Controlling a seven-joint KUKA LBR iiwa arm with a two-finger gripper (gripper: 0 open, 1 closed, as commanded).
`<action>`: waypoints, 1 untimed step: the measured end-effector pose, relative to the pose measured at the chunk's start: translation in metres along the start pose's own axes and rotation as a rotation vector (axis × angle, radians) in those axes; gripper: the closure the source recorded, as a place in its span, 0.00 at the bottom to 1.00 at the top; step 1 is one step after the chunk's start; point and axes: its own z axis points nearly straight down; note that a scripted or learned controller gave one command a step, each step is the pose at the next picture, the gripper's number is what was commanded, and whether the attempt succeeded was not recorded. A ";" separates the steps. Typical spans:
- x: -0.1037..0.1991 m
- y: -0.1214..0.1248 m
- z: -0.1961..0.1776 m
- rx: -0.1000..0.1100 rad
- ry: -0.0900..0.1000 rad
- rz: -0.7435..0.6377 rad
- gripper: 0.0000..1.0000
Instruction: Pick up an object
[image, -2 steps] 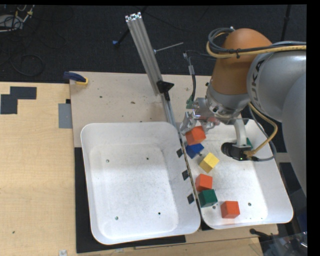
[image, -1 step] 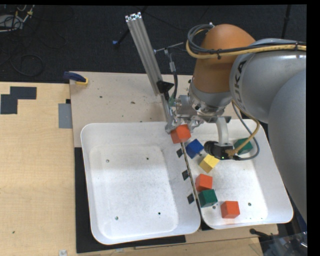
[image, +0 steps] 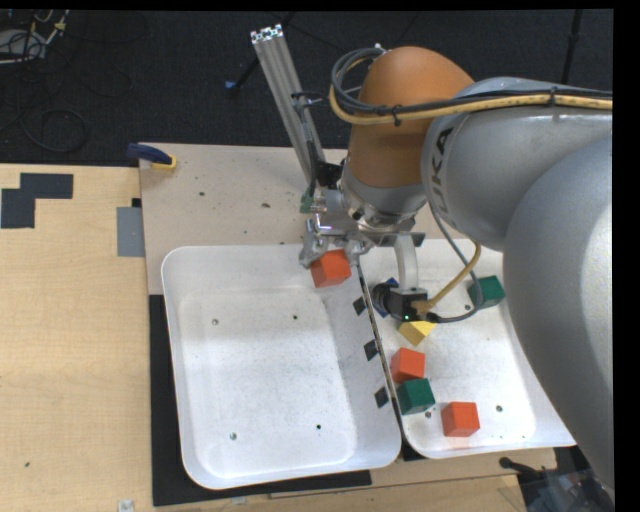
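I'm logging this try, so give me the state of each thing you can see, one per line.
gripper: shut on orange block, above the left bin's far right corner
orange block: held, lifted
right bin: holds two orange blocks, two green blocks, one yellow block

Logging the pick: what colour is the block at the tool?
Orange-red: the block sits at the tool, best seen in the camera view.

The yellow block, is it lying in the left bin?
No, the yellow block lies in the right bin, near the divider.
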 end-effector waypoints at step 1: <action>0.001 -0.007 0.019 0.005 -0.003 0.005 1.00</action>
